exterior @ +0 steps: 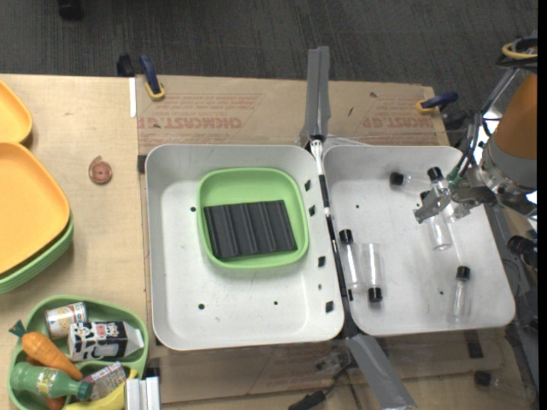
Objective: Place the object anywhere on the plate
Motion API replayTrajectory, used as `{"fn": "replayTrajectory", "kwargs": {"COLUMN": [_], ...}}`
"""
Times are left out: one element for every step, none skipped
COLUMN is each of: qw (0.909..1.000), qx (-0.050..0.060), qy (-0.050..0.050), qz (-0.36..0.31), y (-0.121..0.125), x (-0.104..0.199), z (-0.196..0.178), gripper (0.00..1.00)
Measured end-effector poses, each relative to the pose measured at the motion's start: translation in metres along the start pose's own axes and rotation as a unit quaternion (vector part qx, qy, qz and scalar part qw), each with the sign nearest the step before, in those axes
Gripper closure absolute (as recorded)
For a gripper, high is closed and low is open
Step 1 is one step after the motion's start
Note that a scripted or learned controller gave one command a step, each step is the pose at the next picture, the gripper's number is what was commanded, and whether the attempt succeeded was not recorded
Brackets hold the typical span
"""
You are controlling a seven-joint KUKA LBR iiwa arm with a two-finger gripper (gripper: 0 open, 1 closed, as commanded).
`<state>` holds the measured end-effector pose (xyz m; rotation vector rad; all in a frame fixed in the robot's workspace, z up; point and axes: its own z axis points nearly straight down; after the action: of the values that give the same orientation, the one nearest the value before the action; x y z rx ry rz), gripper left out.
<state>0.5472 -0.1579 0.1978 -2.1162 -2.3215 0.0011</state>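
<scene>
While the arm reaches in from the right edge of the frame, the scene reads as follows.

Gripper: the gripper (438, 203) hangs low over the upper right part of the right bin (402, 310), its metal fingers pointing toward the frame's left.
Fingers: whether they are spread or closed cannot be told from this slanted view; a clear vial (441, 231) lies just below them, and contact cannot be told.
Other vials: two black-capped vials (359, 265) lie side by side at the bin's left wall, another vial (461, 290) lies at lower right, and a small black cap (397, 178) sits near the top.
Plate: the green square plate (253, 184) sits in the upper middle of the left bin (171, 306), carrying a dark ribbed mat (251, 229).
Table: at the left of the frame, the table (102, 229) bears stacked orange plates (26, 203) and, at lower left, a green bowl of toy food (73, 348).
</scene>
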Motion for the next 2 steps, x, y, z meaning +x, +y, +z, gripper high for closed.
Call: {"fn": "replayTrajectory", "kwargs": {"qw": [0.9958, 0.9958], "qx": [0.001, 0.001], "qy": [0.0, 0.0], "qz": [-0.091, -0.091], "y": [-0.0386, -0.0385], "x": [0.0128, 0.0126], "z": [0.0272, 0.027], "gripper": [1.0, 0.0]}}
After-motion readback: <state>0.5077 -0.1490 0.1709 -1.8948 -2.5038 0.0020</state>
